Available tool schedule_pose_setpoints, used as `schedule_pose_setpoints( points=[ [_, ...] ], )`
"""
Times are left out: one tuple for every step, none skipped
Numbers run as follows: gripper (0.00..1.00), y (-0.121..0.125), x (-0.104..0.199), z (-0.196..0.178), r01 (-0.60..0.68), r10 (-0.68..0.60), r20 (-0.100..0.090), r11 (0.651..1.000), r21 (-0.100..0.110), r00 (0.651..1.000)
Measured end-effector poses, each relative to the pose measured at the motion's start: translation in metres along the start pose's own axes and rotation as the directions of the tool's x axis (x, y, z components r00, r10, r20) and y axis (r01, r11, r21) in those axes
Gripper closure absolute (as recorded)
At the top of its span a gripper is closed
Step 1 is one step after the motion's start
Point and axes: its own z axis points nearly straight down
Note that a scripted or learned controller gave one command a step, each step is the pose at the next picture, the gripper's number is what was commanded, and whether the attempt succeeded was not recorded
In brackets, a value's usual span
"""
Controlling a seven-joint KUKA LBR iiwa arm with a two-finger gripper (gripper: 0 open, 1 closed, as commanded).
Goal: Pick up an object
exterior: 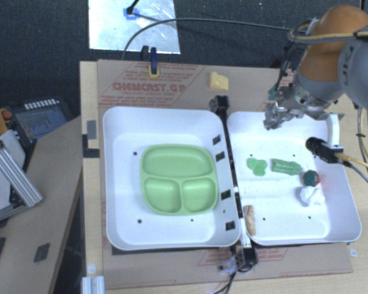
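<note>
Green stuff everywhere: one three-section plate [176, 179] in the left bin [116, 182], two green pieces [256, 165] [286, 166] in the right bin [337, 216]. One white lump [310, 194] too. The hand [273, 119] hovers above; can't tell its grip state.

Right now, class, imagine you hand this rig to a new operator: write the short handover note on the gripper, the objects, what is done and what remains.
Gripper: hovering over the far part of the right bin, nothing seen between its fingers; open or shut cannot be told.
Objects: a small green piece, a longer green piece, a green and red ball and a white item lie in the right bin. A green divided plate sits in the left bin.
Done: nothing picked.
Left: descend, grasp one object, lift.
</note>
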Motion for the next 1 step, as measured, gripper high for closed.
schedule_pose_setpoints(
  points=[
    [1.00, 0.0018, -0.0002, -0.0446, 0.000, 0.000, 0.000, 1.000, 0.000, 1.000]
  ],
)
